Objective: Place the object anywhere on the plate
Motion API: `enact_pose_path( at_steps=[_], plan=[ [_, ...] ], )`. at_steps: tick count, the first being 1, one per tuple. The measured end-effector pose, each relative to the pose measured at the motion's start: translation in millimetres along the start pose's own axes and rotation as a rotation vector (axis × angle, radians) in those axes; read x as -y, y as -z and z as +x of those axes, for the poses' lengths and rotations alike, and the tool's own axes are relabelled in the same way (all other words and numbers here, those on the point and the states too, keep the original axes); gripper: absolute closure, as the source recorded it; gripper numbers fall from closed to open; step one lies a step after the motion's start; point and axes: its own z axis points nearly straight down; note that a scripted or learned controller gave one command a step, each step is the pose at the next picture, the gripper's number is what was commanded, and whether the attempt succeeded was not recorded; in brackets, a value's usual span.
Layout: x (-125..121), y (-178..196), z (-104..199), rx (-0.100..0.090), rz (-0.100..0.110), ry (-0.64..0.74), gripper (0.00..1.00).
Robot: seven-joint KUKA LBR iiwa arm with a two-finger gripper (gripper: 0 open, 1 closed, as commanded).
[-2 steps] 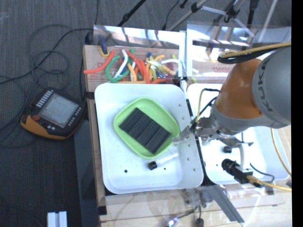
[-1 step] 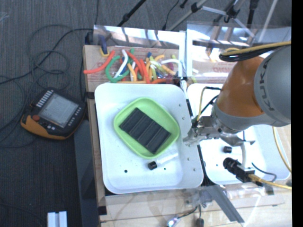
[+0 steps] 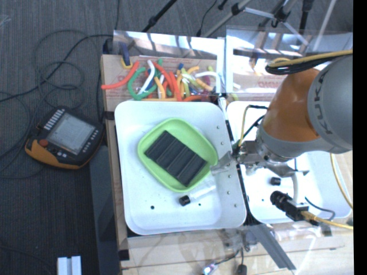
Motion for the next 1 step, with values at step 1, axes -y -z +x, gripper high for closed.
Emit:
enact_pose_path(
  at_steps=[1],
  plan=[
    [-12.8,-8.4,75.9,0.001,-0.003,0.000,0.00]
  ],
)
